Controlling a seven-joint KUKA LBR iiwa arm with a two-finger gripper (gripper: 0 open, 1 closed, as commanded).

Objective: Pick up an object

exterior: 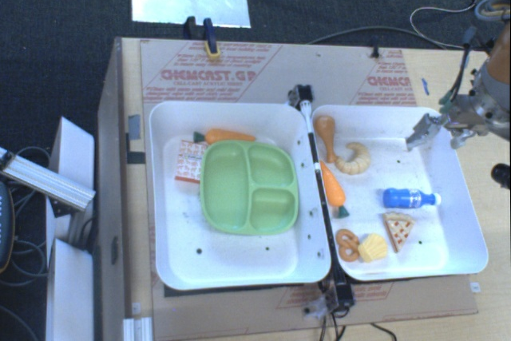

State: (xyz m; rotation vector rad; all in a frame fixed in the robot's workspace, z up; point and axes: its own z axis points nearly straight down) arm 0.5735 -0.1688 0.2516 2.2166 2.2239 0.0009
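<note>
Grey metal, the gripper hung at the right bin's two o'clock corner, fingers spread and holding nothing — the approach step; the blue bottle, near five o'clock of it, wanted a descent and closing.

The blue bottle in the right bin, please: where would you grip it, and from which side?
Grip the blue bottle across its body's middle, coming from above. It lies on its side, white cap toward the right, with bare floor on both long sides, so fingers could straddle its narrow width.
</note>
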